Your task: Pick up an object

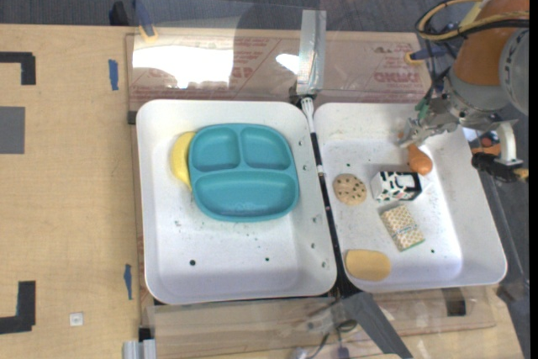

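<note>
Down at the near edge of the right bin (471,265) sits a tan bread roll (367,264). Beyond it lies a patterned cracker packet (401,226), then a cow-print toy (397,186) with a chocolate-chip cookie (349,188) beside it. Just past the cow toy, an orange ball (419,160) rests under the gripper (423,126); whether that gripper is apart or together, I cannot tell. Across the divider, the left bin (168,265) carries a teal divided plate (243,171) overlapping a yellow piece (180,156).
</note>
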You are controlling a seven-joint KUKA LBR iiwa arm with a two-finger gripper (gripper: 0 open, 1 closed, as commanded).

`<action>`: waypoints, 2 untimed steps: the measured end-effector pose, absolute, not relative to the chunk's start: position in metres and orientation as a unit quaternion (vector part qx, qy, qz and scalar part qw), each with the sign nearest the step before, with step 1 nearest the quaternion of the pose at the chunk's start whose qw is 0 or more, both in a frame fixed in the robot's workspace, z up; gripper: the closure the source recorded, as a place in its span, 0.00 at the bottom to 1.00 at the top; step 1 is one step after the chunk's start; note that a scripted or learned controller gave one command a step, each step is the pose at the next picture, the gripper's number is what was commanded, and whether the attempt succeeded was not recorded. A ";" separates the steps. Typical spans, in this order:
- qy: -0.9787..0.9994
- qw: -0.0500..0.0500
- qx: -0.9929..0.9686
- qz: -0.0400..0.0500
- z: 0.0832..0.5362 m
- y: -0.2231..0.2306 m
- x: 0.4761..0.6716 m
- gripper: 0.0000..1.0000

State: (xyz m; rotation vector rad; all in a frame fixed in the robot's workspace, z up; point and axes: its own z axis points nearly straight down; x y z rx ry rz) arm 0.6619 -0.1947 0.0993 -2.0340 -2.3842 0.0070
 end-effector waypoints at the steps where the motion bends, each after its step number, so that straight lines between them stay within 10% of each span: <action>1: -0.688 -0.001 -0.726 -0.001 0.181 -0.146 0.668 1.00; 2: -0.655 0.001 -0.755 0.000 0.203 -0.095 0.667 1.00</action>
